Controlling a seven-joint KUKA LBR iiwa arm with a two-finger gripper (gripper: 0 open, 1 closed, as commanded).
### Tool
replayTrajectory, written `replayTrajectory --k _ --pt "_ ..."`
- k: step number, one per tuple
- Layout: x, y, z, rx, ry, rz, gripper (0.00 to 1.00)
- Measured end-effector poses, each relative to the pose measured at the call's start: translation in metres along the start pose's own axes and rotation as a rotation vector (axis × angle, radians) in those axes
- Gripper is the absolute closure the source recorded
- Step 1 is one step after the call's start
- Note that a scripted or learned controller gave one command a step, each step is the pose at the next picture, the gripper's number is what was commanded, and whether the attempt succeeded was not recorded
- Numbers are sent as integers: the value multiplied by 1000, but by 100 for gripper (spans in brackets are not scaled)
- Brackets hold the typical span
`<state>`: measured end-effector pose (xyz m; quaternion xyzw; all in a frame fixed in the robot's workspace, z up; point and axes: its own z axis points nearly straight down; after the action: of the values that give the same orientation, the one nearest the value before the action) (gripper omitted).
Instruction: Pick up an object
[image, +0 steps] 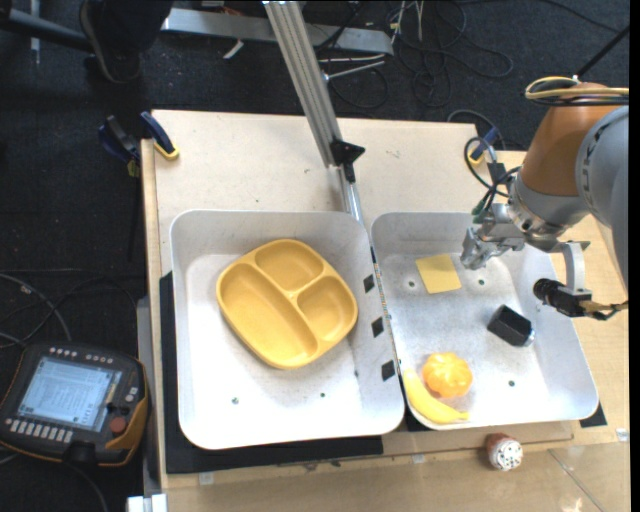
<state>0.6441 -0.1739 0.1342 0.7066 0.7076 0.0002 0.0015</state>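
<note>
- Dark floor strewn with cables along the top of the frame; pale tabletop (250, 160) below it, carrying two shallow white bins side by side.
- Left bin (200, 400) at centre-left, holding a yellow divided plate (287, 302) with three compartments, lying flat.
- Right bin (560, 385) at centre-right, holding four things: a flat pale yellow square (438, 273) near its upper middle, a small black block (509, 325) to the right of centre, an orange (447, 375) at the lower middle, and a banana (432, 403) curving just under the orange, touching it.
- End effector (477, 247) in the upper part of the right bin, just right of the yellow square, reaching in from the grey and orange arm (565, 160) at upper right; opening of the tips not discernible at this angle, nothing seen between them.
- Teach pendant (70, 400) at lower left, off the tabletop.
- Small speckled ball (504, 452) on the tabletop edge, just below the right bin.
</note>
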Motion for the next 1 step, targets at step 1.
replayTrajectory --k 1 --pt "7 7 -60 -5 0 -2 100"
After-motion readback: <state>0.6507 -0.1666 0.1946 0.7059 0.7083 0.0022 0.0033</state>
